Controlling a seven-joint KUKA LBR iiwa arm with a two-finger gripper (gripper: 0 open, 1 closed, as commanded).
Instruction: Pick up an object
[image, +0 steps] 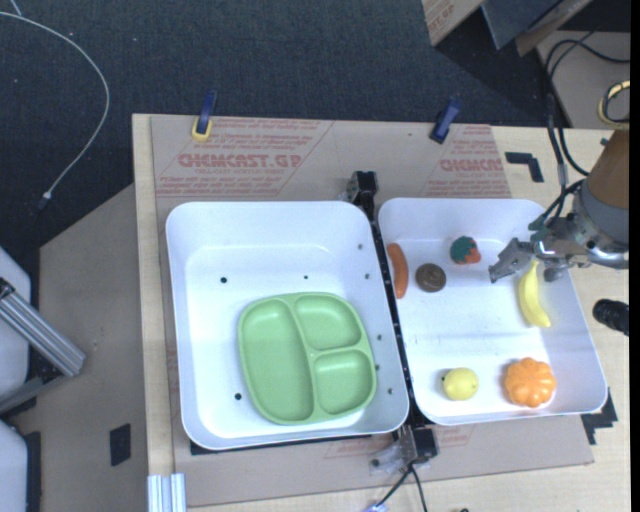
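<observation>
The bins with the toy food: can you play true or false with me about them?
1. The green tray lies in the left bin. True.
2. The banana lies on the green tray. False: it lies in the right bin, near the pincer.
3. The pumpkin sits at the right bin's near right corner. True.
4. The lemon is inside the left bin. False: it is in the right bin, left of the pumpkin.
5. The carrot lies against the right bin's left wall. True.
6. The green tray has one compartment. False: it has three.
</observation>
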